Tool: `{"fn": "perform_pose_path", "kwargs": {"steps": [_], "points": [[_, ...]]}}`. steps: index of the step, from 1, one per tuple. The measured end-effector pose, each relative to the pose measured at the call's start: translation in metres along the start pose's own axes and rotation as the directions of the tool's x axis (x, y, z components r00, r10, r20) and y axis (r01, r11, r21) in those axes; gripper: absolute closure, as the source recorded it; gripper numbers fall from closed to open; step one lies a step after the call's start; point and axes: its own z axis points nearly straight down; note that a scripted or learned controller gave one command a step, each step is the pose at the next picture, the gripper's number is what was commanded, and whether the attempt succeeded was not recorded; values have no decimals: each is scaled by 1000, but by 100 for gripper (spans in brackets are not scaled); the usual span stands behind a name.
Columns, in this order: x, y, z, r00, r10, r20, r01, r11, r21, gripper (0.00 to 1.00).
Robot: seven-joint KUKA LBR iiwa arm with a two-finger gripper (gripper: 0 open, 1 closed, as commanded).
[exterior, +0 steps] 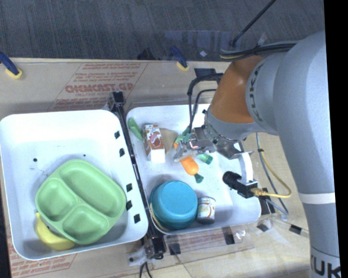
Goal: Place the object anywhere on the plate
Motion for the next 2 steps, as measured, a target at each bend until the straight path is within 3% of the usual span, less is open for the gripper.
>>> {"fn": "perform_pose_path", "kwargs": {"steps": [1,2], "points": [[71,-31,-90,1000,-6,-2,6,1000,-7,100],[168,-47,-101,985,-173,-1,173,985,2,100]]}}
